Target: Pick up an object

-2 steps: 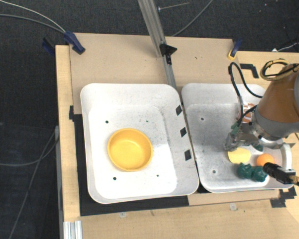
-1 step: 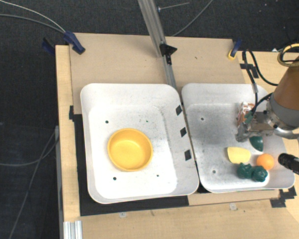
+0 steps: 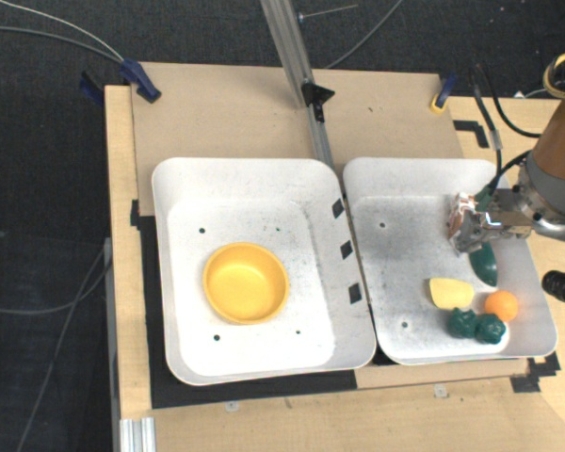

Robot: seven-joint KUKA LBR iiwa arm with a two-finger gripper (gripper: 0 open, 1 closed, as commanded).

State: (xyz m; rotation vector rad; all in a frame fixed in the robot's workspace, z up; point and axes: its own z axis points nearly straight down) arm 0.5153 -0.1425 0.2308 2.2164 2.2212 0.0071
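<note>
Grey-armed gripper (image 3: 468, 226) hangs low in the right bin (image 3: 395, 196), just above a dark green object (image 3: 485, 264); nothing shows between its tips, and how far they are parted cannot be told. Crowded, rounded pieces — yellow wedge (image 3: 450, 294), orange ball (image 3: 501, 305), knobbly green lump (image 3: 476, 326) — could roll or slip aside. A glossy yellow bowl (image 3: 246, 282) sits in the left bin (image 3: 245, 182).
</note>
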